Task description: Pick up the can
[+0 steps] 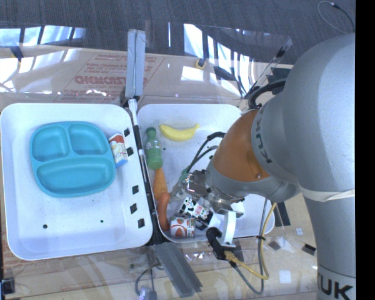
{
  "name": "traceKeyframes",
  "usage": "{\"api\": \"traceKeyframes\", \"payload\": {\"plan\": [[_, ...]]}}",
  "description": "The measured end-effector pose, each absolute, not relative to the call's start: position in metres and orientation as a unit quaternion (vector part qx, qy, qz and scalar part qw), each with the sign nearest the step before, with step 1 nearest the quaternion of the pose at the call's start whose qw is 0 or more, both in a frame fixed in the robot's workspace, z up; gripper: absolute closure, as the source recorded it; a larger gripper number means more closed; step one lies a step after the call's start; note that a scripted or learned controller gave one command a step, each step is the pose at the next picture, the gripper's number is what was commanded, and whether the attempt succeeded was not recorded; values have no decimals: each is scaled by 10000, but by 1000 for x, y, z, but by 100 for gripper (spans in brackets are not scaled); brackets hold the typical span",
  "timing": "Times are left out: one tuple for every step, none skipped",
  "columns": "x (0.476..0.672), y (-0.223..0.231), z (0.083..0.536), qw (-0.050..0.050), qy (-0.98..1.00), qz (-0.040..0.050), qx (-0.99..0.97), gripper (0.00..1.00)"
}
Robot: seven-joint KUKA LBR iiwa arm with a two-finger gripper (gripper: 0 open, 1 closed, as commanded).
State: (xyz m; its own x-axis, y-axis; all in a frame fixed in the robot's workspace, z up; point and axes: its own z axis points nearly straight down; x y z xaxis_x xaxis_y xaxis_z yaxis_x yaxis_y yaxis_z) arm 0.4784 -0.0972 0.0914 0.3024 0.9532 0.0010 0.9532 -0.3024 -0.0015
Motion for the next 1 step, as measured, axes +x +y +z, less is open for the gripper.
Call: {"api": "traceKeyframes", "payload": {"plan": [[482, -98, 103, -19, -5923, -28, -8057, 100]]}}
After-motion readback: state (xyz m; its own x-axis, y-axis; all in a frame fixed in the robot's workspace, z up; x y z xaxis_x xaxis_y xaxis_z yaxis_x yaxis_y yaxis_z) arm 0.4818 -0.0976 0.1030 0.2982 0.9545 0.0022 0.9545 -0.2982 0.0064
